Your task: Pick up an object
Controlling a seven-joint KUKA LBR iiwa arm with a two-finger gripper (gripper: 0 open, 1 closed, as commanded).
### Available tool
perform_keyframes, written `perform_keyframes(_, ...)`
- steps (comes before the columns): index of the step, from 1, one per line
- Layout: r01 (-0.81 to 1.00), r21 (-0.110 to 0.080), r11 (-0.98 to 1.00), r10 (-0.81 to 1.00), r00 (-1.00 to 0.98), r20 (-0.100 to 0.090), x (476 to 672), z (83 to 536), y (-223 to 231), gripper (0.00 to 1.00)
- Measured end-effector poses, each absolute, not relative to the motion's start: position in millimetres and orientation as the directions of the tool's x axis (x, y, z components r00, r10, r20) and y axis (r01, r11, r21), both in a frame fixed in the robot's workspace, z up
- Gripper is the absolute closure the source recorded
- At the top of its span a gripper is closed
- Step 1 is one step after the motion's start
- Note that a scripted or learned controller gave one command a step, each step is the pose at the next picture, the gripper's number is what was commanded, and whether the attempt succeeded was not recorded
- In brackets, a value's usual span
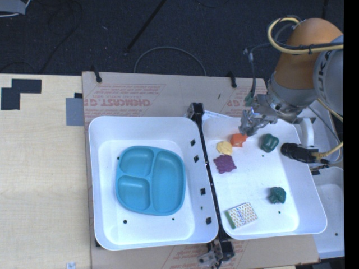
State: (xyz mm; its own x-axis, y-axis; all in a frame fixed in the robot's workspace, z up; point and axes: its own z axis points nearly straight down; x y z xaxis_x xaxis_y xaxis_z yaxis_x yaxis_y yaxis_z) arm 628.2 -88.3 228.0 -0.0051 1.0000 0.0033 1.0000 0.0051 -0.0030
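In the right bin (305,220) lie an orange piece (238,140), a yellow piece (224,148), a purple piece (224,163), a green pepper-like piece (269,143), a dark green piece (276,195) and a patterned green-and-white pad (242,214). My gripper (249,125) hangs at the bin's far side, just above and to the right of the orange piece. Nothing shows between its tips.
The left bin (106,144) holds a blue divided plate (150,179). A black divider (203,167) runs between the two bins. Cardboard (146,97) lies under both bins, and pale bench top stretches to the left.
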Motion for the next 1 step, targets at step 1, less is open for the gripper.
perform_keyframes(1, 1.0, -0.005, 0.003, 1.0, -0.003, 0.002, 617.2, 216.8, -37.0, 1.0)
